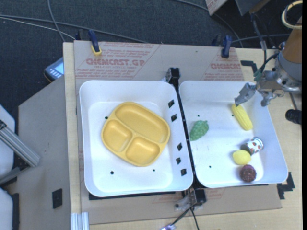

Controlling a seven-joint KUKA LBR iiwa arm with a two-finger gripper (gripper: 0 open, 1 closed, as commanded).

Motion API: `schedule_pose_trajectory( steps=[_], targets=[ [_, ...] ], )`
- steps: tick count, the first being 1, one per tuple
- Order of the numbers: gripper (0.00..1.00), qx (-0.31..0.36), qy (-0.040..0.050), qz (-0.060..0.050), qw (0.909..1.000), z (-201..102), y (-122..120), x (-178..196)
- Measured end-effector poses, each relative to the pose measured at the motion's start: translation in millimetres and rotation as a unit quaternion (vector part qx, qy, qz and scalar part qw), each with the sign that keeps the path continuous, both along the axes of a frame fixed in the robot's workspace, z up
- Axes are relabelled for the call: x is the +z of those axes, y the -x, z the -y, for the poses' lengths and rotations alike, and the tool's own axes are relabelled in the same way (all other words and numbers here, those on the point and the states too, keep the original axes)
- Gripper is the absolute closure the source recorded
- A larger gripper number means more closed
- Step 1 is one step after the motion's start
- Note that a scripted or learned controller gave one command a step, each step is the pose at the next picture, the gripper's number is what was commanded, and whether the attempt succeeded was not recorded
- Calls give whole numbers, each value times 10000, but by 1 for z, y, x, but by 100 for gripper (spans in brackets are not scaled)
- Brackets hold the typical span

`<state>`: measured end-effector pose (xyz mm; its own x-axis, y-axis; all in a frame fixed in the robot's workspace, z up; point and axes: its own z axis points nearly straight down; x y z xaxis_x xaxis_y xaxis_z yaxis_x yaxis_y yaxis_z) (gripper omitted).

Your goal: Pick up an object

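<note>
Approach step, nothing grasped yet. Gripper [255,96] hanging over the far right part of the right bin [216,92], fingers [243,95] spread wide apart with nothing between them. Corn [242,117] lying just below and beside the fingers, on the bin floor near the far right corner; long axis running from far-left to near-right, tilted slightly off the bin's side wall, near end pointing toward the cluster of lemon [241,157], small patterned ball [254,145] and dark red fruit [248,173]. Green grapes [199,129] well apart, by the divider. Yellow tray [135,133] in the left bin [91,128], untouched. Next, by judgement: shift a little toward the near side, centre over the corn, turn the fingers across its short width, descend, close. Risk of rolling if pinched off-centre.
</note>
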<state>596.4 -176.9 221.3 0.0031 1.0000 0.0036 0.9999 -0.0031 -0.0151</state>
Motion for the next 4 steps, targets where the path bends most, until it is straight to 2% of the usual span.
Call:
schedule_pose_trajectory(
  steps=[1, 3, 4],
  targets=[
    [0, 16, 15, 72, 10000, 0, -3, 8],
    [0, 18, 7, 48, 10000, 3, -8, -83],
    [0, 18, 55, 115, 9999, 6, -11, -128]
  ],
)
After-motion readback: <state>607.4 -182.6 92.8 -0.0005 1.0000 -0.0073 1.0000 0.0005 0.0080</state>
